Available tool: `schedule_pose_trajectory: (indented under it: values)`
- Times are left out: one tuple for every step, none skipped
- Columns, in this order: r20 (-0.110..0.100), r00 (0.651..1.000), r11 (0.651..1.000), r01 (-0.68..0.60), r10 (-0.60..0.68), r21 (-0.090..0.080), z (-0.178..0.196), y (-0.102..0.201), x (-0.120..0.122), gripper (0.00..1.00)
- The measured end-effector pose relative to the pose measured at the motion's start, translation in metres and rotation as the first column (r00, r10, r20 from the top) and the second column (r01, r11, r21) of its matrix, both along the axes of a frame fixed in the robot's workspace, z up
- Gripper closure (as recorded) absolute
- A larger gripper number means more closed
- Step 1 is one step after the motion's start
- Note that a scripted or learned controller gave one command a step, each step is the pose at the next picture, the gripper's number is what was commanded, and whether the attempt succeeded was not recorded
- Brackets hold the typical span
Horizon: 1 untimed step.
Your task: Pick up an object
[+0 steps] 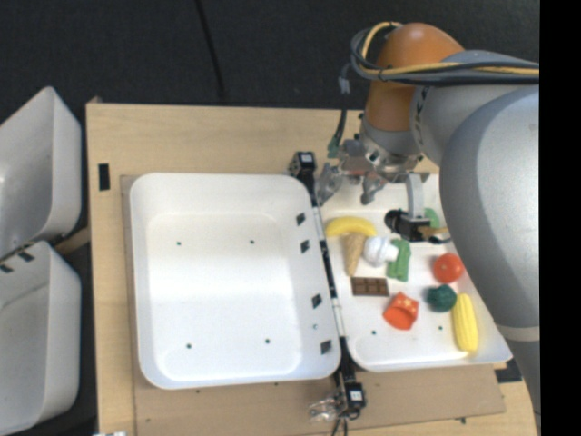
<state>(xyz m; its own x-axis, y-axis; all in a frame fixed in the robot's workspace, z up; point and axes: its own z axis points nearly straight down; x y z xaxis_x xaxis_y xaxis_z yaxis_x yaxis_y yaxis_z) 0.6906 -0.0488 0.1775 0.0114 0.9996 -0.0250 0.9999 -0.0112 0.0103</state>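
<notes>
Dark floor surrounds a wooden bench (109, 243) that carries two shallow white bins side by side. Biggest in view is the grey arm (495, 189), reaching in from the right with its orange band above the wrist. Next comes the left bin (163, 352), bare white inside, then the right bin (408, 357), which holds all the toys: a banana (349, 227), a yellow corn cob (465, 322), a green block (398, 260), a cone (352, 254), a chocolate bar (369, 287), a red pepper (401, 311), a tomato (447, 267), a dark green piece (441, 298) and a white ball (376, 249). The gripper (357, 183) hangs over the right bin's far end, its fingers apart and nothing between them, just above the banana. This looks like the approach step; the banana seems the likeliest target, so the next move calls for descending squarely over it and closing.
</notes>
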Motion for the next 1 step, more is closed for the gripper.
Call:
schedule_pose_trajectory:
  values:
    - [0.001, 1.0, 1.0, 0.001, -0.001, -0.001, 0.002, 0.0021, 0.0, 0.0]
